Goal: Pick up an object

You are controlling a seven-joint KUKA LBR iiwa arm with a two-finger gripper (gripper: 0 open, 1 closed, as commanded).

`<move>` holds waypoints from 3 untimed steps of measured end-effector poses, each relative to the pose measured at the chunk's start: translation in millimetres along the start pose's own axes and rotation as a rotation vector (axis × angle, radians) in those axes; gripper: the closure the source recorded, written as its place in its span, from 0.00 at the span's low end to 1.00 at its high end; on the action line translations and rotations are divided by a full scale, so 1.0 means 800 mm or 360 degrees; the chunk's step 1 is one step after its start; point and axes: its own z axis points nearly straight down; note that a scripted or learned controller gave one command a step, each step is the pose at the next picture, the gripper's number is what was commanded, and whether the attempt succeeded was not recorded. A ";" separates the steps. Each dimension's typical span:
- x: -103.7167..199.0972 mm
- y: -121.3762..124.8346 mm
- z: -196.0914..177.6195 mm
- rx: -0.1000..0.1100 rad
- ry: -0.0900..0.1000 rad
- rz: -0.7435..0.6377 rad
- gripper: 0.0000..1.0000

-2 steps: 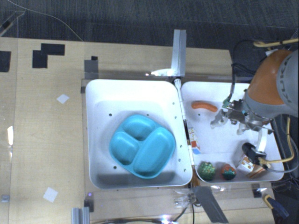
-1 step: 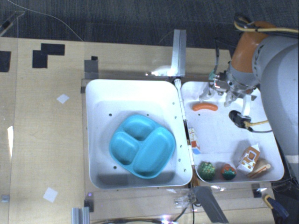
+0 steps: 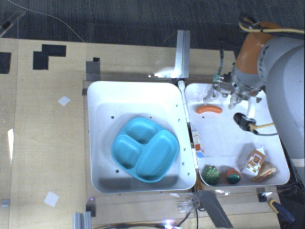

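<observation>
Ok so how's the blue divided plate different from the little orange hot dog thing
The blue divided plate is wide, with three compartments; the orange hot dog toy is small, thin and long. The plate lies in the left bin, the hot dog toy in the right bin, near the gripper. Both lie flat.

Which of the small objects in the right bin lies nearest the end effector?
The orange sausage-shaped piece, just below the end effector; the others lie along the bin's lower edge.

I watch through one fixed camera mounted above the counter (image 3: 43, 142), looking down at a slant, far enough back to take in both white bins (image 3: 95, 128). The arm (image 3: 281, 80) enters right of the bins.
</observation>
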 end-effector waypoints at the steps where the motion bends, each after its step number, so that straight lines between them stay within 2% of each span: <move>1: 0.049 -0.001 -0.098 -0.0003 0.0001 0.0125 0.00; 2: 0.027 -0.009 0.015 0.0002 0.0001 0.0000 0.00; 3: 0.029 -0.032 0.027 -0.0004 0.0001 -0.0100 0.00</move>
